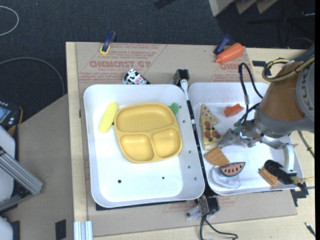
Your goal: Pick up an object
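Observation:
My gripper (231, 136) is low in the right bin (250, 91), its tip pointing left. It sits just right of a pizza slice (209, 125) and above a tan cracker (216, 157); I cannot make out anything in its grasp. A small red-orange piece (233, 110) lies behind the gripper. Toward the bin's front, a watermelon slice (232, 168) rests on a white object (224, 180). A brown block (267, 176) sits at the front right. The arm covers the bin's right part.
The left bin (145, 189) holds a yellow divided plate (147, 131), a yellow corn cob (107, 116) to the plate's left and a small green piece (174, 107) behind it. Behind the bins are a black-and-white toy (135, 77) and an orange clamp (229, 52).

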Tool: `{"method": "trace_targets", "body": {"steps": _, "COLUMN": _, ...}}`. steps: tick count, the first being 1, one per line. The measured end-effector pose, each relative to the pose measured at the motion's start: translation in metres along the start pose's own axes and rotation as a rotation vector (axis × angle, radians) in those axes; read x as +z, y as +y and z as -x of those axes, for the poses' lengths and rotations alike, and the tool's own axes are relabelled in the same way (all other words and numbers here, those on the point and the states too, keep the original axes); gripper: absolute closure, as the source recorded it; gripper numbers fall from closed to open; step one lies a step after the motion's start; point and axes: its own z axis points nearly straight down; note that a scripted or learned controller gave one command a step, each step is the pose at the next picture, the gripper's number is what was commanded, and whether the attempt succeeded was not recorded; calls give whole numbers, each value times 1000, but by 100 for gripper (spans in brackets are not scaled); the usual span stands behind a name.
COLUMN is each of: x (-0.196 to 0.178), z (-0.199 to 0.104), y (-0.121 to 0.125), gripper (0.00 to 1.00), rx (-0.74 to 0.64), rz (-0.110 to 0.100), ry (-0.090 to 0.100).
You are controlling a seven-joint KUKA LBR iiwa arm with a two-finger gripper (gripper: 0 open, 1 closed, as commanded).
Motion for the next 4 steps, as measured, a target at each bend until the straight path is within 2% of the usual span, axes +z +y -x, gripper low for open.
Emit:
{"method": "trace_targets", "body": {"steps": 1, "x": 12, "z": 0, "y": 1, "gripper": 0, "rx": -1, "rz": 6, "ry": -2}}
{"method": "trace_targets", "body": {"steps": 2, "x": 2, "z": 0, "y": 0, "gripper": 100, "rx": 0, "rz": 7, "ry": -2}}
{"method": "trace_targets", "body": {"steps": 3, "x": -60, "z": -5, "y": 1, "gripper": 100, "rx": -3, "rz": 15, "ry": -4}}
{"method": "trace_targets", "body": {"steps": 4, "x": -106, "z": -3, "y": -5, "gripper": 100, "rx": -2, "rz": 14, "ry": -5}}
